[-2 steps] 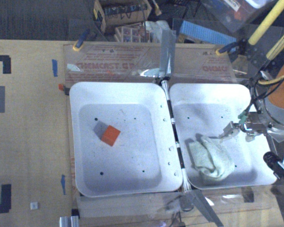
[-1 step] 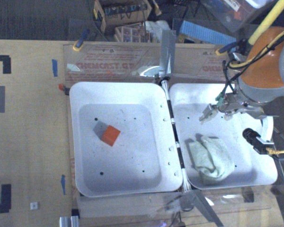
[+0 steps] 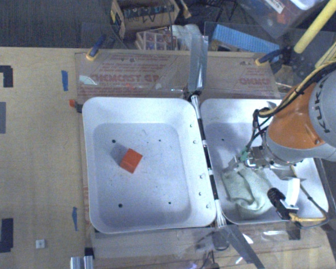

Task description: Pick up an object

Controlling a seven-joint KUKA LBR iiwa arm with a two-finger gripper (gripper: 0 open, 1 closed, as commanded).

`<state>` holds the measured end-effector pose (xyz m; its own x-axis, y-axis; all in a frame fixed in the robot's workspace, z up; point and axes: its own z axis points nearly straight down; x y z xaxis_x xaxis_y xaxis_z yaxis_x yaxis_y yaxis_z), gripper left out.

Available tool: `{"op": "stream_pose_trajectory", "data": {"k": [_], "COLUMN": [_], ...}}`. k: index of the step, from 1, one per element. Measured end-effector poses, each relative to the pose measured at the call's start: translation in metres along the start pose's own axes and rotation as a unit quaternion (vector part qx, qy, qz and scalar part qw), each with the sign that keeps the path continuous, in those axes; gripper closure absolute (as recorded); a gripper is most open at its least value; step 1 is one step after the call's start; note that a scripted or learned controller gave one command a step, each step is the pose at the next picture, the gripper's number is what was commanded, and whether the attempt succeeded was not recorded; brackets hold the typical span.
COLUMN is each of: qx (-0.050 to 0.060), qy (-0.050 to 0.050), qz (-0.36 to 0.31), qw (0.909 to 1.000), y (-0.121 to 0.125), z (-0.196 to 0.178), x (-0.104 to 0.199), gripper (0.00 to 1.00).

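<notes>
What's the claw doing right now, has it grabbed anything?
Gripper: cannot be told. It sits low in the right bin, over a pale cloth. The orange block lies alone in the left bin.

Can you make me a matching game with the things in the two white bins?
Things:
1. block
2. cloth
3. arm
4. left bin

Descriptions:
A. pale and crumpled, in the right bin
B. orange, lying in the left bin
C. white, holding the block
D. grey with an orange band, over the right bin

Pairs: 1-B, 2-A, 3-D, 4-C
</notes>
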<state>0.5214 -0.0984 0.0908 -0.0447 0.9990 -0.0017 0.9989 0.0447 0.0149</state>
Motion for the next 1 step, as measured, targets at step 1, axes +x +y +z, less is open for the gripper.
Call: {"op": "stream_pose_trajectory", "data": {"k": [1], "qx": [0.007], "qy": [0.001], "qz": [-0.038], "qw": [0.9993], "y": [0.0108], "z": [-0.0934], "x": [0.0767], "gripper": [0.00]}}
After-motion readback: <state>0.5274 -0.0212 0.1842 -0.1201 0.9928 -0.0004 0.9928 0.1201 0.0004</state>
